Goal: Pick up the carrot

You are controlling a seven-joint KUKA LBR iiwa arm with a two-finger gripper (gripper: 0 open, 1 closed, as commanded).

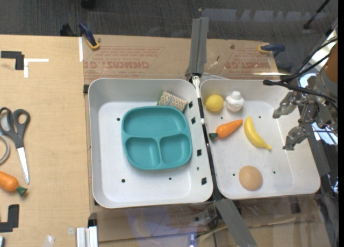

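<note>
The carrot [229, 128] lies in the right bin [301, 186], close to its left wall, orange body angled up toward the right and green stub pointing down-left. Just right of it lies a banana [256, 133], near but apart. Above the carrot sit a lemon [214, 103] and a small white mushroom-like piece [234, 101], side by side near the bin's back wall. A round tan ball [250, 178] rests toward the front. The jaws [291, 125] hang over the bin's right side, well apart from the carrot; the two fingers stand spread with open space between them, pinching nothing. The arm behind them is cut off by the view's right edge. In the left bin [107, 186] a teal divided plate [157, 137] partly hides a patterned sponge [172, 100] behind it. On the worktop [48, 133] at far left lie scissors [16, 138] and a second carrot [9, 182], partly cut off.
</note>
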